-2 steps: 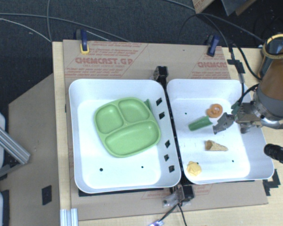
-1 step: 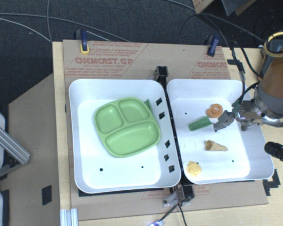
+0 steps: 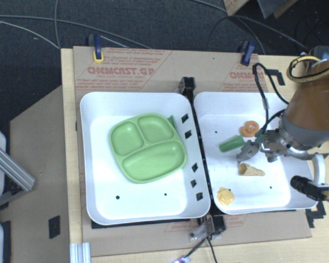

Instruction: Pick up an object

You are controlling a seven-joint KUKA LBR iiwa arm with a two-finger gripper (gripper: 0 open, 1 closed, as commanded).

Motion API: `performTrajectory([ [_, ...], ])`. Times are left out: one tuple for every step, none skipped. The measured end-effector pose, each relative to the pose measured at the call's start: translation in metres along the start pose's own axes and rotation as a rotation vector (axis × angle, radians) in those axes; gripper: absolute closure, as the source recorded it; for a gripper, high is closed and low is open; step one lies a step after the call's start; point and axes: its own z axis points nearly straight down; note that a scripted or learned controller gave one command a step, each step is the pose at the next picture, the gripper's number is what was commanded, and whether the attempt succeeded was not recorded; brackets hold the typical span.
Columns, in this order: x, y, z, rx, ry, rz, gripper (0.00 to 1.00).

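Note:
In the right bin (image 3: 274,197) lie a green cylinder-like piece (image 3: 231,144), an orange ring (image 3: 250,129), a tan cone-shaped piece (image 3: 251,171) and a small yellow lump (image 3: 225,196). My gripper (image 3: 250,150) hangs low over this bin, reaching in from the right. Its fingers (image 3: 244,154) stand apart, just right of the green piece and above the tan cone. Nothing sits between them.
The left bin (image 3: 98,163) holds a green divided plate (image 3: 148,147). A black divider with clips (image 3: 193,141) runs between the bins. Cables (image 3: 268,81) trail from the arm over the right bin's far edge. Blue clamps (image 3: 98,46) sit at the board's back.

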Motion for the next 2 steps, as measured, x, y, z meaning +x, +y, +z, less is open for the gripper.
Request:
performTrajectory([
  [-0.01, -0.004, 0.054, -0.001, -0.001, 0.001, 0.0],
  [-0.009, -0.004, 0.075, -0.005, -0.001, 0.0, 0.0],
])
